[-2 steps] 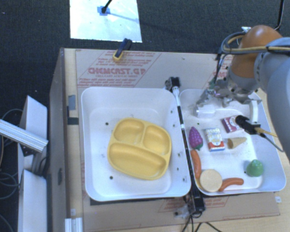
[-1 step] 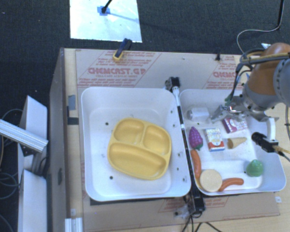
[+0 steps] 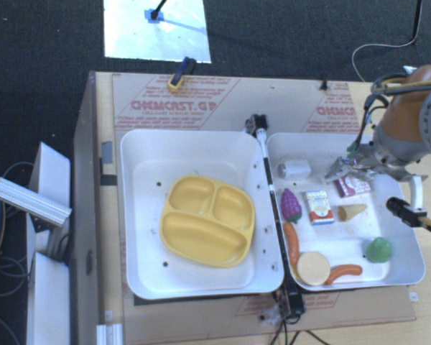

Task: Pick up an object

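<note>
My gripper [image 3: 350,167] hangs over the far part of the right bin [image 3: 416,264], low above its floor. Right next to it, toward the front right, lies a red and white packet [image 3: 353,186]. A white cylinder [image 3: 294,168] lies to the gripper's left. Nearer the middle of the bin are a purple grape bunch [image 3: 291,205], a small orange carton [image 3: 318,207] and a tan cone [image 3: 351,212]. Along the front lie a carrot [image 3: 292,241], a round tan disc [image 3: 313,267], a sausage [image 3: 343,271] and a green ball [image 3: 378,249]. I see nothing held in the gripper.
The left bin [image 3: 140,214] holds a yellow divided plate [image 3: 208,219]. A raised rim [image 3: 271,200] runs between the two bins. The arm's grey and orange wrist [image 3: 413,121] stands over the right bin's far right corner.
</note>
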`<state>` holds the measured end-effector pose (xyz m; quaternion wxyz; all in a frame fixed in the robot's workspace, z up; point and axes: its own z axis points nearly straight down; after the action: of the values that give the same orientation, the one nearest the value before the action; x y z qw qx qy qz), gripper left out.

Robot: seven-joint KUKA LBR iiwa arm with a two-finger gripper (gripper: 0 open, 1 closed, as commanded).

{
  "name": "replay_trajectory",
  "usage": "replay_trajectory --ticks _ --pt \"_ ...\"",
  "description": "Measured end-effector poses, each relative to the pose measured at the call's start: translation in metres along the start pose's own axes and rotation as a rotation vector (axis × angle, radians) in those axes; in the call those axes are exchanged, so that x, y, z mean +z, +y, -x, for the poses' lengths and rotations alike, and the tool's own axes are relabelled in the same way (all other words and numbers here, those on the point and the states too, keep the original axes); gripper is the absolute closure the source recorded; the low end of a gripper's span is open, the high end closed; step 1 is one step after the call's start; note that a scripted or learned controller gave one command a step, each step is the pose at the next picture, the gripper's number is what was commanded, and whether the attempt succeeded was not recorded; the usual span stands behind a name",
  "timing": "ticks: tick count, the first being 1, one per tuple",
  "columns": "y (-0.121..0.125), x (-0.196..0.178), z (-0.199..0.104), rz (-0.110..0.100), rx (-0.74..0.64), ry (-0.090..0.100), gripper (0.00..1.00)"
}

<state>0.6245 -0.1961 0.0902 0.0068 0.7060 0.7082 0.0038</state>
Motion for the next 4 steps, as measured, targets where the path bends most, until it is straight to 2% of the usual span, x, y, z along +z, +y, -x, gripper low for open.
replay_trajectory --ticks 1,2,3,4 --pt "0.04 0.005 -0.078 -0.01 -0.001 0.005 0.0" --pt "0.043 -0.101 -0.063 -0.008 0.001 0.002 0.0" --pt "0.019 -0.033 -0.043 -0.015 0.002 0.004 0.0" --pt "0.003 0.004 -0.007 -0.01 0.002 0.002 0.0"
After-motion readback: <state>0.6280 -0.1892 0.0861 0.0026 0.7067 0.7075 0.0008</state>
